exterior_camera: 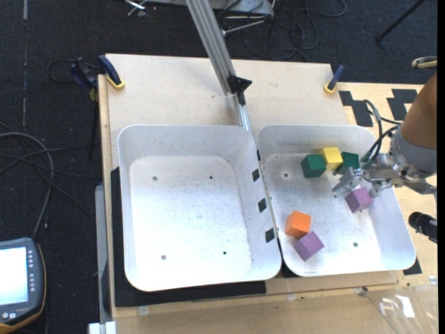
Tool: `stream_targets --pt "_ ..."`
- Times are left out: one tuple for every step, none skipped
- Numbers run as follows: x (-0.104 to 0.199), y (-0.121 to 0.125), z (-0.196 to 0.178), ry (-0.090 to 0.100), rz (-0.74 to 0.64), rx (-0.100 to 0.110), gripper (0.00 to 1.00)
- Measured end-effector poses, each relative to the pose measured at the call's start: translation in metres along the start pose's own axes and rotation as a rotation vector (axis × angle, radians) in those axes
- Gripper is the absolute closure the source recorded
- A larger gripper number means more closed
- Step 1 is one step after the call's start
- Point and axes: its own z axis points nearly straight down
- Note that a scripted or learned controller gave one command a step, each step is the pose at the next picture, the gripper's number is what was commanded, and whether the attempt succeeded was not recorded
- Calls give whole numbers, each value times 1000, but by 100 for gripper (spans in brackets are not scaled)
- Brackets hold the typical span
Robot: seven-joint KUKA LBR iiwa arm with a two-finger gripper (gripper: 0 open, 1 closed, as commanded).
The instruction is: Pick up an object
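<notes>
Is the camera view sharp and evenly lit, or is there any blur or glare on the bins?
Camera view: light is even and soft, without strong glare on the right bin; the orange cube casts a faint shadow; the tool looks slightly blurred; the floor stays dark.

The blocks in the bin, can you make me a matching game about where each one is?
Things:
1. orange block
2. yellow block
3. dark green block
4. purple block by the gripper

Places:
A. just under the gripper
B. touching the lower purple block
C. far side of the right bin, right of a green block
D. left of the yellow block

Pairs: 1-B, 2-C, 3-D, 4-A
</notes>
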Motion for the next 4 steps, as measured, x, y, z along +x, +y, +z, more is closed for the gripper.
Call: stream_targets --pt "27 55 110 -1 -5 1 0" --pt "42 117 107 0 -1 8 0" --pt "42 116 97 -1 -3 5 100" --pt "120 124 1 2 -9 -9 100"
